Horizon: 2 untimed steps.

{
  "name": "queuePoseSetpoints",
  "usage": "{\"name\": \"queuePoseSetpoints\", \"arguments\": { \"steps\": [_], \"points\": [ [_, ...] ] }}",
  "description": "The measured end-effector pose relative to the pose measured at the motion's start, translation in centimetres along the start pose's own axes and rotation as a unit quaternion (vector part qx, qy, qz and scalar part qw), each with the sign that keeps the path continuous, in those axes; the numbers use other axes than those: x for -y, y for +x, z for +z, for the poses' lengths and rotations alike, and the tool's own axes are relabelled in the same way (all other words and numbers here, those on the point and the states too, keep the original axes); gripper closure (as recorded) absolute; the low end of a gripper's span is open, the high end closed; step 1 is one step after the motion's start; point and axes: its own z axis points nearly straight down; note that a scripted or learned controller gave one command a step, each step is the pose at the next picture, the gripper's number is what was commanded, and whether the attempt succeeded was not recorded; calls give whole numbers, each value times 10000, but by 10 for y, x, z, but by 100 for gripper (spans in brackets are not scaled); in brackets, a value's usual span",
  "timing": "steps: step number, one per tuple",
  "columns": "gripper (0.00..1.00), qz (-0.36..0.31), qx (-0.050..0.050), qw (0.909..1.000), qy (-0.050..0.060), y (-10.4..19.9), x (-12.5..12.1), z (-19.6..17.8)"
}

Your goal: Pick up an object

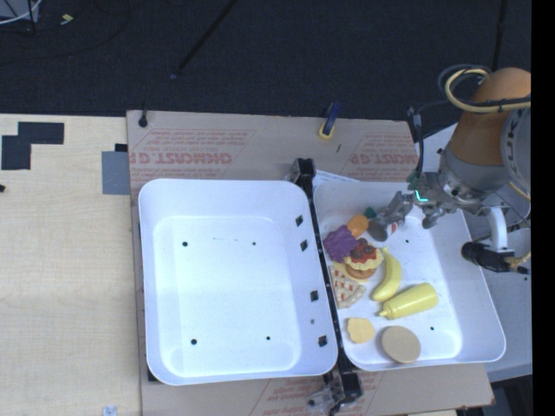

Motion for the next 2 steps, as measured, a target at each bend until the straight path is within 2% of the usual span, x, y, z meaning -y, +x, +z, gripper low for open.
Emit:
{"name": "queuePoseSetpoints", "arguments": {
  "steps": [1, 2],
  "points": [
    [0, 7, 1, 10000, 30, 87, -13, 70],
    [0, 30, 7, 10000, 5, 31, 28, 67]
  ]
}}
